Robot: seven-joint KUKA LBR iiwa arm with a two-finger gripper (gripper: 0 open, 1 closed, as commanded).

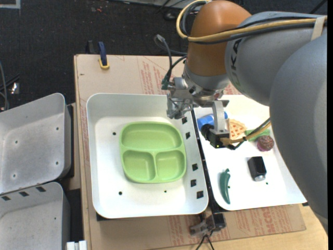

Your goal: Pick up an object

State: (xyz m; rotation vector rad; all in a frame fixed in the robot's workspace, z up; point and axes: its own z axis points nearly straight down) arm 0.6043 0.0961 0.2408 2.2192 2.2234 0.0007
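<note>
The grey arm [281, 61] comes in from the right, smooth and bulky, with a glossy orange band [216, 20] above the wrist and looped yellow and black cables around it. Its gripper [177, 111] is a dull metal block hanging over the back right corner of the left bin [104, 191], near the wall between the two bins. Whether the jaws stand wide or narrow I cannot tell, since the wrist and its fittings cover them from above, and nothing shows between them.

The left bin is shallow, white and matte, with rounded corners and a few small dark holes in its floor. In it lies a pale green plate [153, 151] of smooth plastic, a rounded rectangle with three compartments (one long one at the back, two smaller ones in front). It rests flat near the middle, just in front of the gripper and apart from it.

The right bin [281, 191] holds the small things. A blue piece [207, 122] sits partly under the gripper's fittings; beside it is a pizza slice [237, 129] in orange and red, then a round purplish ball [265, 142]. Nearer the front stand a small black block [257, 168] and a slim, curved green pepper [225, 185], well apart from each other. The arm hides the bin's right side.

Both bins sit on brown cardboard [130, 69], printed in faint red.
</note>
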